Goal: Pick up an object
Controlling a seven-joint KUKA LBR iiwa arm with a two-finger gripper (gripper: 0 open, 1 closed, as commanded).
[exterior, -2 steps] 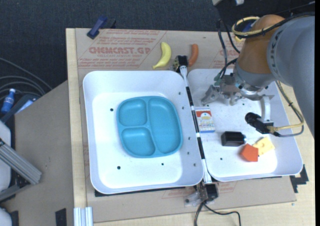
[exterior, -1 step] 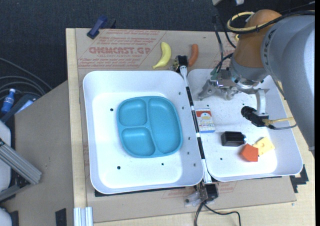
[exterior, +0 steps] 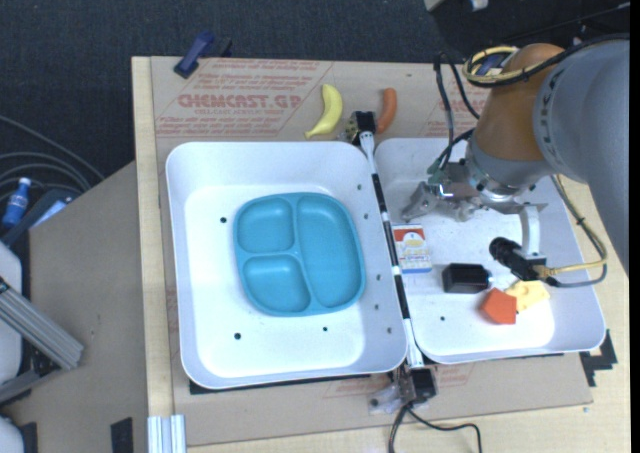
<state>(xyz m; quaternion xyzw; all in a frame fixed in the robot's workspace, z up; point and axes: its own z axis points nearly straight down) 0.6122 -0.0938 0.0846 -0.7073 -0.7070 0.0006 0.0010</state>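
My worry is a miss: the gripper (exterior: 432,196) sits over bare floor of the right bin (exterior: 440,336), up and left of the black block (exterior: 465,278), and closing here would catch nothing. The block lies just right of the small card box (exterior: 411,247), so a descent between them could knock either aside. The fingers (exterior: 414,205) look spread apart with nothing between them. The orange piece (exterior: 500,306) lies just beyond the block

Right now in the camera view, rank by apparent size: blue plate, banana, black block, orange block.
1. Blue plate, by far largest.
2. Banana.
3. Black block and orange block look alike; no ranking.
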